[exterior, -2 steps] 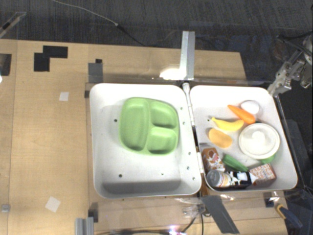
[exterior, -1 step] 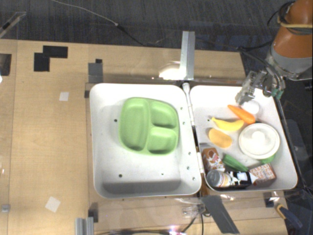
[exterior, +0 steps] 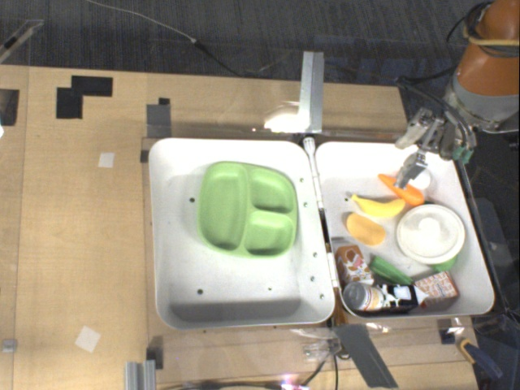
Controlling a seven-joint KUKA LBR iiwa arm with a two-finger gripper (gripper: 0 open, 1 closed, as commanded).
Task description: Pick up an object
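Gripper (exterior: 416, 167) sits over right bin (exterior: 475, 218), fingertips at orange carrot (exterior: 404, 190) above banana (exterior: 379, 207); too blurry, can't tell grip state. Green tray (exterior: 246, 207) in left bin (exterior: 175, 242).

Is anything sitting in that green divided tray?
Empty. The green tray in the left bin shows bare compartments, with nothing resting in any of them.

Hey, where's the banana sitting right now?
The banana lies in the right bin, toward its upper middle, just below the orange carrot and left of the white bowl.
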